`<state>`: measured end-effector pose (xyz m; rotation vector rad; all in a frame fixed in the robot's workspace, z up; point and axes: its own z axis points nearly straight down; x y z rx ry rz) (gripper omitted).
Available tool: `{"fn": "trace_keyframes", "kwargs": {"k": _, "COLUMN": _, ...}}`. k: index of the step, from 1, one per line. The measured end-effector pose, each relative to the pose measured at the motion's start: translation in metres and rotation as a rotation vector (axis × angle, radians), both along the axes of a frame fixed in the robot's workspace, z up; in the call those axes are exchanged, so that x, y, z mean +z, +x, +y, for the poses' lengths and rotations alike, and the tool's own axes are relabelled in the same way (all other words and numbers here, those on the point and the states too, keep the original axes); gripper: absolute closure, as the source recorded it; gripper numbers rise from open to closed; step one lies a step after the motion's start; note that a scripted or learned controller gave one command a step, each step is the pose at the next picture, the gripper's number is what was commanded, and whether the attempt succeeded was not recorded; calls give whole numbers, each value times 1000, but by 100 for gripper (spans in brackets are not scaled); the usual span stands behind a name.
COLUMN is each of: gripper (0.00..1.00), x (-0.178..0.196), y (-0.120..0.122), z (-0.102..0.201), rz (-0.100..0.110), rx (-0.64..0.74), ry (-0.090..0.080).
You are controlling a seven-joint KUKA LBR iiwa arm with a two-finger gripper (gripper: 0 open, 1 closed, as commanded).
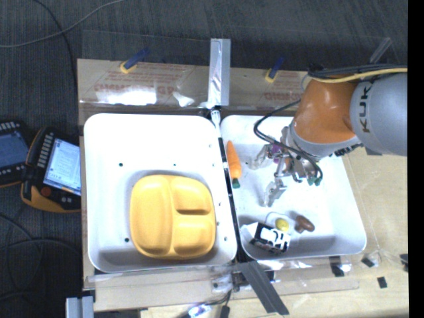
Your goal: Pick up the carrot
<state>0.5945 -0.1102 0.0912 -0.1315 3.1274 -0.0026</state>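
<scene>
The carrot (232,161), orange with a small green end towards the front, lies in the right bin (344,197) along its left wall. My gripper (269,175) hangs over the middle of that bin, to the right of the carrot and apart from it. Its two silver fingers (273,192) stand spread, open, with nothing between them. The orange-banded wrist (323,116) sits above and to the right of the gripper.
A yellow divided plate (173,215) lies in the left bin (106,151). At the front of the right bin lie a black-and-white object (270,238), a small yellow piece (281,223) and a brown piece (304,224). Cables loop beside the wrist.
</scene>
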Motion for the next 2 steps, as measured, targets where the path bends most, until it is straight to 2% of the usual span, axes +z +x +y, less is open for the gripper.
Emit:
{"fn": "trace_keyframes", "kwargs": {"k": 1, "gripper": 0, "x": 28, "y": 33, "z": 11, "rz": 7, "rx": -299, "ry": 6}}
{"fn": "trace_keyframes", "kwargs": {"k": 2, "gripper": 0, "x": 0, "y": 6, "z": 15, "rz": -2, "rx": 62, "ry": 0}}
